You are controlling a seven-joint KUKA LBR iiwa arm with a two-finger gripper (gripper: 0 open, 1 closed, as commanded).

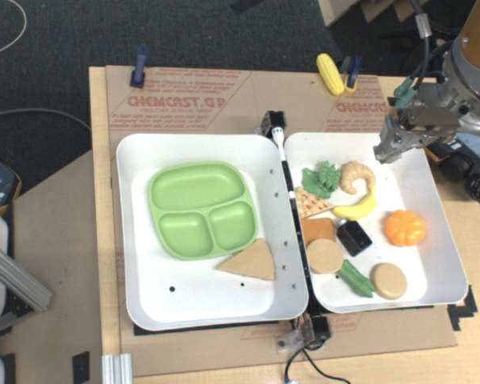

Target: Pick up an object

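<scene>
The hand (390,151) hung over the right bin's (444,238) far edge; whether it was clenched could not be told. The croissant (354,176) lay just left and nearer, beside the banana (358,208).

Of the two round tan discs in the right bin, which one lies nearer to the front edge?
The disc at the bin's front corner, beside the green pod; the other disc lies further back.

Gripper (390,150) hangs over the right bin's (444,250) far edge, near a croissant (355,175) — green tray (202,209) in the left bin (136,214)
</scene>
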